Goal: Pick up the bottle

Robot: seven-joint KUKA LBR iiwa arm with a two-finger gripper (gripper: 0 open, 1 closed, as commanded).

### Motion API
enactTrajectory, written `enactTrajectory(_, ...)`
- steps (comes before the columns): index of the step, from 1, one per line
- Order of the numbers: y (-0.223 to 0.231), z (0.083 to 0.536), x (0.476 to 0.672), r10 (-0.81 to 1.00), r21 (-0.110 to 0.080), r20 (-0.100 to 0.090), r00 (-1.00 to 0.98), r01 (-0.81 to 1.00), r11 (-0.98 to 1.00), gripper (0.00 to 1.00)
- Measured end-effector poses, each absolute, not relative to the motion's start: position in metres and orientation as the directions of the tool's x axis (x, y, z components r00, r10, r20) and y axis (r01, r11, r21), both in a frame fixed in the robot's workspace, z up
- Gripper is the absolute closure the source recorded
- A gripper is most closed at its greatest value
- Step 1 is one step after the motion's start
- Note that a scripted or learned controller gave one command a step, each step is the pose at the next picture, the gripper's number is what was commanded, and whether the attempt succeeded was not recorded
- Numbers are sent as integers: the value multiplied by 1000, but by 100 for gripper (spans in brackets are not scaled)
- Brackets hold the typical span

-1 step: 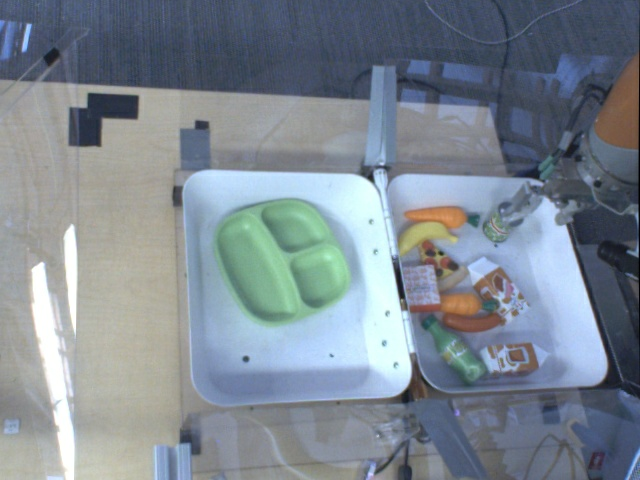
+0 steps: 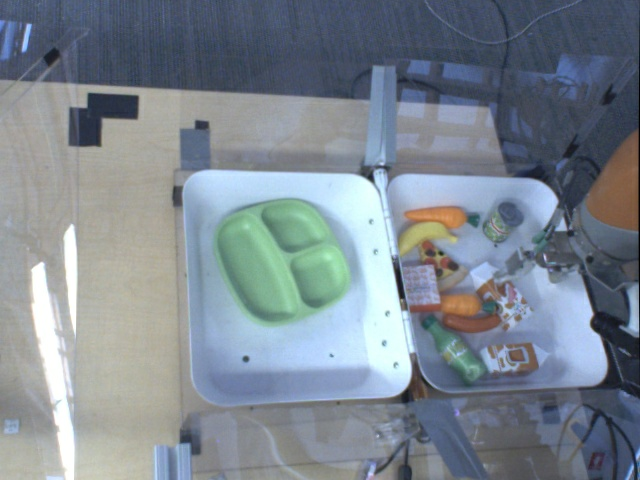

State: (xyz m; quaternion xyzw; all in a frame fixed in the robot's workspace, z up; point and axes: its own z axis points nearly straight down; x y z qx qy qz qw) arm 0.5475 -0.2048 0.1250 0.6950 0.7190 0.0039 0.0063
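- Camera view: the gripper (image 2: 532,260) hangs over the right bin (image 2: 585,363), near its right wall, and looks empty. How wide it sits, you can't tell from here.
- The bottle (image 2: 454,350), green, lies tilted down-left of the gripper, near the bin's front edge, with clear space between them.
- A carton (image 2: 509,359) sits just right of the bottle, below the gripper.
- A can (image 2: 501,221) is up-left of the gripper; carrot (image 2: 437,215) and banana (image 2: 426,235) lie further left.
- The green tray (image 2: 283,259) sits in the left bin (image 2: 210,368), far left of the gripper.
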Motion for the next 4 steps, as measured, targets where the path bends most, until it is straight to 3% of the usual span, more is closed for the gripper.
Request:
enactTrajectory(1, -104, 165, 497, 995, 6, -1, -96, 995, 96, 0)
enactTrajectory(2, 3, 186, 501, 999, 4, 1, 52, 999, -52, 0)
enactTrajectory(3, -18, 184, 488, 997, 2, 0, 72, 997, -72, 0)
enactTrajectory(4, -17, 195, 489, 998, 7, 2, 69, 998, -69, 100)
